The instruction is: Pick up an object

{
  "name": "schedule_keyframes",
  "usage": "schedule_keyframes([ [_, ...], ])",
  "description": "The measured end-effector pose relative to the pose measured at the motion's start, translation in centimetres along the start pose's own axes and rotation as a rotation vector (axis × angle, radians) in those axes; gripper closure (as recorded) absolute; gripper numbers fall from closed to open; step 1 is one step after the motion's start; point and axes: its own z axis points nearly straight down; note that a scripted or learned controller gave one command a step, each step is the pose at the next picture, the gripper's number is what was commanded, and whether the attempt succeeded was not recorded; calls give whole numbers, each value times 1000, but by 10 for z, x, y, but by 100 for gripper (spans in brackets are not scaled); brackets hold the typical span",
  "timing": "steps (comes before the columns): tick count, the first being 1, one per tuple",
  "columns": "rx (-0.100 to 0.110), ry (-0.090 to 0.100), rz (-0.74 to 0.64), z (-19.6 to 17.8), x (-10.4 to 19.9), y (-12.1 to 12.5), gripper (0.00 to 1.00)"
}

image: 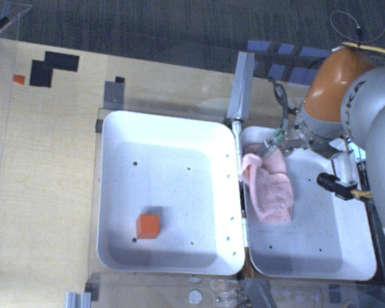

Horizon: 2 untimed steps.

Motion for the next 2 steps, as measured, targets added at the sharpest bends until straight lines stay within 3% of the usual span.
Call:
schedule_keyframes([
  [1, -13, -9, -3, -14, -1, 3, 100],
  [2, -7, -4, -5, -13, 1, 3, 0],
])
